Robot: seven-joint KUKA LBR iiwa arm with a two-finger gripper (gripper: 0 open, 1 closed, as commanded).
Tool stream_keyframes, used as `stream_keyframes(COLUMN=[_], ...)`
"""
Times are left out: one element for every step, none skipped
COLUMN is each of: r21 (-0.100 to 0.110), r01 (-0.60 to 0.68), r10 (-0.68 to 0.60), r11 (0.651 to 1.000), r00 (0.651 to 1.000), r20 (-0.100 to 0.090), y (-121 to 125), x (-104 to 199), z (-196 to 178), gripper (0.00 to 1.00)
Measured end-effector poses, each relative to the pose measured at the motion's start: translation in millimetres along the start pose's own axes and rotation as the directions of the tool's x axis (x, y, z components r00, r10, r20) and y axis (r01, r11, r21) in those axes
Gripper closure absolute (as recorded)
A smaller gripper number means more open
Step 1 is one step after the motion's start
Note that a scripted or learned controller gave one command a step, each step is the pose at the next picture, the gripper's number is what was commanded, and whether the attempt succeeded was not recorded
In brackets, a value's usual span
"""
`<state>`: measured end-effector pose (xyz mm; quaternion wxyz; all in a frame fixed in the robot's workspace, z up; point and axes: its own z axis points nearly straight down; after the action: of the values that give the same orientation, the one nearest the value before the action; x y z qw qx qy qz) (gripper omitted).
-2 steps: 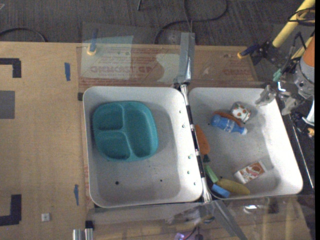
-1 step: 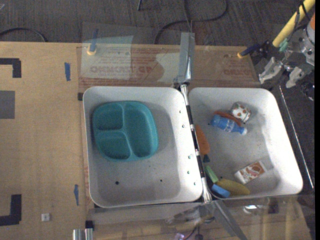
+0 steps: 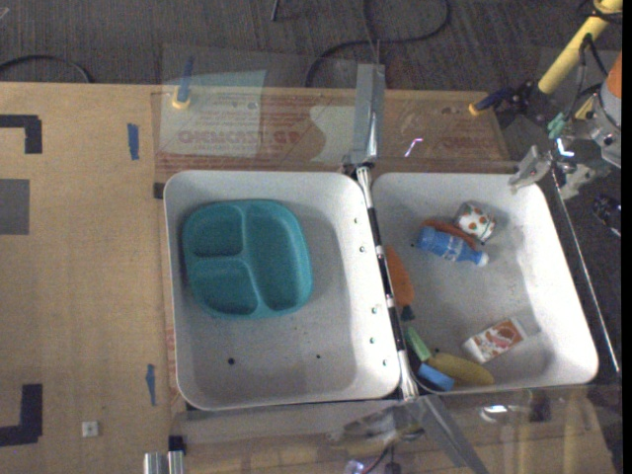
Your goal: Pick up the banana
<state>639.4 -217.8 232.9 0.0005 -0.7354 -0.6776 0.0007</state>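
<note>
Spanning most of the view, the pale wooden worktop (image 3: 79,265) carries black corner marks and short strips of blue tape along its left side. Beyond its far edge lies dark grey carpet (image 3: 148,18) with black cables looping across it. A clear plastic sheet (image 3: 257,126) rests flat on the worktop behind the two shallow white bins, which sit side by side with a metal rail between them.

Sitting in the left white bin (image 3: 286,363), a teal plastic plate with three compartments (image 3: 247,257) lies toward the far left corner.

Holding several small things, the right white bin (image 3: 563,304) has a blue plastic bottle with a white cap (image 3: 449,247) lying near its far middle, a small red and white patterned cup (image 3: 476,221) just behind it, and a red and white carton (image 3: 495,340) lying flat nearer the front. An orange carrot-shaped piece (image 3: 399,279) lies along the left wall. The yellow banana (image 3: 462,368) lies in the near left corner of that bin, touching a small blue object (image 3: 434,377) and just beside a green piece (image 3: 419,345).

At the right edge, the hand (image 3: 548,161) on the grey arm hangs over the far right corner of the right bin, well apart from the banana. Whether it is spread or closed, I cannot tell; nothing shows in its grasp.
</note>
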Motion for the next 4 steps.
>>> stream_keyframes(r21=[0.001, -0.004, -0.001, -0.003], r01=[0.062, 0.027, 0.117, 0.176], r10=[-0.062, -0.027, -0.117, -0.176], r11=[0.998, 1.000, 0.993, 0.984], r00=[0.998, 1.000, 0.993, 0.984], r20=[-0.001, 0.001, 0.000, 0.001], y=[23.1, 28.7, 23.4, 21.7], x=[4.7, -1.1, 60.0, 81.0], z=[74.9, -4.2, 86.3, 69.6], gripper=[0.00, 0.00, 0.00, 0.00])
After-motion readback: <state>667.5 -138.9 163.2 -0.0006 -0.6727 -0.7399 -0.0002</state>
